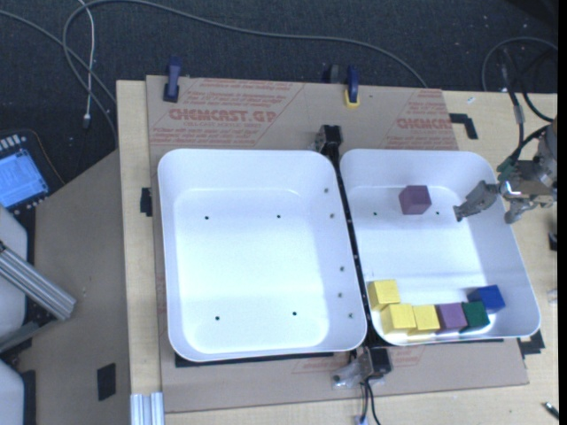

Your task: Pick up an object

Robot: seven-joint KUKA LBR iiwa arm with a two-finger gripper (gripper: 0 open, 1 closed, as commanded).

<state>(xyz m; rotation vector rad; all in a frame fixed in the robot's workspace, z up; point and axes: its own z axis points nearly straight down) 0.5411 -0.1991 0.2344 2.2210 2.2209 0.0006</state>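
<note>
Two white bins sit side by side on the table (133, 237). The gripper (496, 204) hangs over the right bin's (509, 264) right rim, fingers spread apart and pinching nothing. A purple cube (415, 199) lies apart near the bin's far side, left of the gripper. Along the near wall sit yellow blocks (400, 308), a purple block (452, 315), a green block (476, 313) and a blue block (488, 297).

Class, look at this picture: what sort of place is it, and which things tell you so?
Probably a robotics lab bench. Two white bins sit on a clamped board, a gripper reaches in over coloured blocks, and loose cables trail across the floor.
</note>
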